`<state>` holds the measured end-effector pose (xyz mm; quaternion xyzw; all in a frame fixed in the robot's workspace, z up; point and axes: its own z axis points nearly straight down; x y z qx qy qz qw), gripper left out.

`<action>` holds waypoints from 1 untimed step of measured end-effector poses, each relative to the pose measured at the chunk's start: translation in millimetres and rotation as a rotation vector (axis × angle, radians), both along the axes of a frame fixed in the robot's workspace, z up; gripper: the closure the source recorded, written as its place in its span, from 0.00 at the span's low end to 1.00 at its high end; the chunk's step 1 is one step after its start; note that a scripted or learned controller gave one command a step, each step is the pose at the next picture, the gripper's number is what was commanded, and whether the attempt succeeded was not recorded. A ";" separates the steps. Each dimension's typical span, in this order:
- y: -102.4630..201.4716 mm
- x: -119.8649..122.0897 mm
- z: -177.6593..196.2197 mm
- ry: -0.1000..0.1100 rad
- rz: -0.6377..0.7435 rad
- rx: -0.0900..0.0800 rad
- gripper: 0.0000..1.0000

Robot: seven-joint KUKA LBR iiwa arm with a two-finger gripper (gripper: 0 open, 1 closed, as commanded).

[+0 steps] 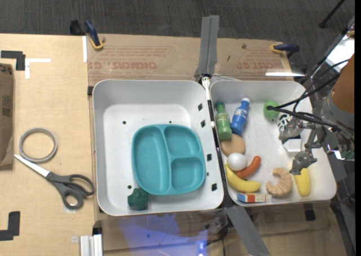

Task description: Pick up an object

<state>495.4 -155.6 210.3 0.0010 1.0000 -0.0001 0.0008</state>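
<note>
Glossy white plastic bins, a matt teal plastic tray, bare wooden bench, steel scissors.

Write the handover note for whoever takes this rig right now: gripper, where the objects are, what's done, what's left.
Gripper: low over the right bin, beside the corn cob and croissant; nothing seen between its fingers.
Right bin also holds banana, egg, sausage, blue bottle, green bottle.
Left bin: teal divided plate, dark green piece.
Done: arm is at the bin.
Left: grasp and lift an object.
</note>
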 end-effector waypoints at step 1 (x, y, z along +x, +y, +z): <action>50.5 3.6 -118.0 0.001 0.004 0.000 0.00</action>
